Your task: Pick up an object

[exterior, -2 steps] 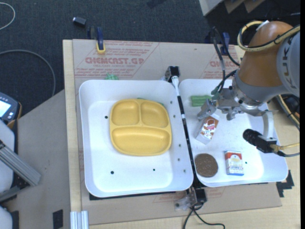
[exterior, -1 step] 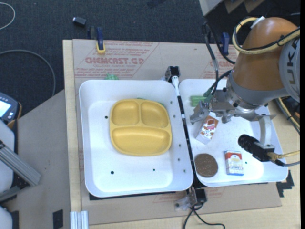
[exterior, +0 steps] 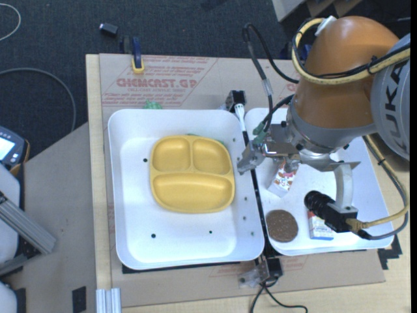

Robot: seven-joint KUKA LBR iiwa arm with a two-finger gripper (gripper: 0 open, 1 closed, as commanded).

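While the gripper (exterior: 287, 168) is being held low over the right bin (exterior: 374, 175), a small packet (exterior: 282, 181) is being seen between its fingers, apparently clamped. Nearer than the packet, a brown disc (exterior: 282, 225) is lying; farther left, a yellow tray (exterior: 192, 173). A thin hold is being risked, so the packet could slip.

1 camera above, angled down on both bins (exterior: 124, 194).

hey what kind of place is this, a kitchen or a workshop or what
Most likely a robotics lab test bench, not a kitchen: a grey and orange robot arm reaches over two white bins, cables trail across dark carpet, and a clamp grips the board.
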